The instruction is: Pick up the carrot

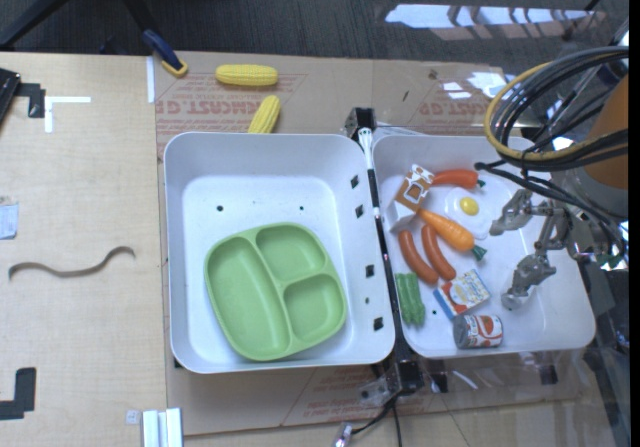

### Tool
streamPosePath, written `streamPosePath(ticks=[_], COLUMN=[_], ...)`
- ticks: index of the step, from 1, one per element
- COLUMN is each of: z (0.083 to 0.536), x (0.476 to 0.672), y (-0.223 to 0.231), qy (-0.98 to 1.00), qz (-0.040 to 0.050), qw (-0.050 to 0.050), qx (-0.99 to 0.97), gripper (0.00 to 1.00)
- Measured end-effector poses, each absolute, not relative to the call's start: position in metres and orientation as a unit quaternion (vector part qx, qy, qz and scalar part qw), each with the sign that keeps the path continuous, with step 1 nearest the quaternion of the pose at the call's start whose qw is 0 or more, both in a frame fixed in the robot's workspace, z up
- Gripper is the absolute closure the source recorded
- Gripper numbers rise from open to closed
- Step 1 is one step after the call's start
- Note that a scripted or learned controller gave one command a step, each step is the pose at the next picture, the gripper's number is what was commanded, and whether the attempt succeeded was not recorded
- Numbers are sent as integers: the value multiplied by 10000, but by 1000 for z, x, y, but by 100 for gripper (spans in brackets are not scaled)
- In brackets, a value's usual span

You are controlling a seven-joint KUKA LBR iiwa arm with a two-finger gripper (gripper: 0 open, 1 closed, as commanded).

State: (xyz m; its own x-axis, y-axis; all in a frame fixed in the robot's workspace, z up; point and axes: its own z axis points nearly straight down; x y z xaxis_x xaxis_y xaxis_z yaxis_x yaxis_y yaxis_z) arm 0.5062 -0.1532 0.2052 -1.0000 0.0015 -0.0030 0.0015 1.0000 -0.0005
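Hovering open-fingered gripper, nothing held, carrot apart, arm cut off at right edge

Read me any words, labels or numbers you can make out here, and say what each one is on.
Red print on the cardboard behind the bins: mirrored and blurred, not readable for certain.
Red print on the cardboard's front edge: too blurred.
Small can: red and white label, too small.
Flat packet: printing too small.
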Motion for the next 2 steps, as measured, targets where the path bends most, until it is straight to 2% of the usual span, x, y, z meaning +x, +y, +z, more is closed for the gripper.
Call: streamPosePath(ticks=[1, 2], z=[93, 93], x=[581, 556], y=[-143, -106], qy=[9999, 9997], qz=[-7, -4], qw=[33, 25], qx=[-119, -255], gripper=[0, 0])
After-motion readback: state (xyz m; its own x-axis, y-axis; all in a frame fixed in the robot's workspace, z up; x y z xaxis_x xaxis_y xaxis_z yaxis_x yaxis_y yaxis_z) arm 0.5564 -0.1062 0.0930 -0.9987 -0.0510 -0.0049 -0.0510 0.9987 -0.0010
